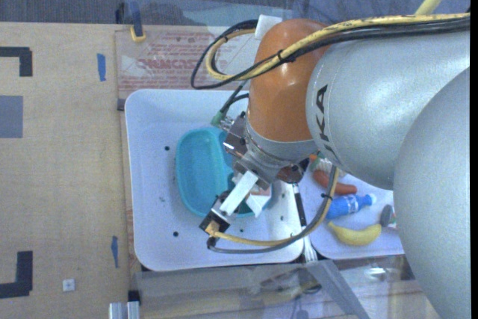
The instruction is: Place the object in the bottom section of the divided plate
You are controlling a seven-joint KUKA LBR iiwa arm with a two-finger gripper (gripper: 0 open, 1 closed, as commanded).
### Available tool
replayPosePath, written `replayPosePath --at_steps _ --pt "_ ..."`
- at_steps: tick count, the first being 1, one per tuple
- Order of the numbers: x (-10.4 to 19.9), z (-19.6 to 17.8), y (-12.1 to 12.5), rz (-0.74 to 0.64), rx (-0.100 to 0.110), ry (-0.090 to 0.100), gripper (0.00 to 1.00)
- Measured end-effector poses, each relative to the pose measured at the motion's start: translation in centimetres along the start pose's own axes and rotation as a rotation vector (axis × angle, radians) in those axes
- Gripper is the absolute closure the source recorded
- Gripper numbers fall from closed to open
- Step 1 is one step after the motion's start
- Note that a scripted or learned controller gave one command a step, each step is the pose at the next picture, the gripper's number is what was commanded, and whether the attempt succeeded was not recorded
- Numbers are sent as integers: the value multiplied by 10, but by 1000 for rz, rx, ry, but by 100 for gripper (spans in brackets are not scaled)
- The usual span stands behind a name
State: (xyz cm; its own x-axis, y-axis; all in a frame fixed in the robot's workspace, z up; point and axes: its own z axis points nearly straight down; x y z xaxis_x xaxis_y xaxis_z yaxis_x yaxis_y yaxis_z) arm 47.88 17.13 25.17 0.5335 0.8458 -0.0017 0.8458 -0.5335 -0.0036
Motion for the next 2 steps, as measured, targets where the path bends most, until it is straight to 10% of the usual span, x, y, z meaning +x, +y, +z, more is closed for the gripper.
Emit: replayPosePath --at_steps 1,2 --pt "13 -12 -8 406 -2 2 100" --pt "-23 13 14 468 1 0 100"
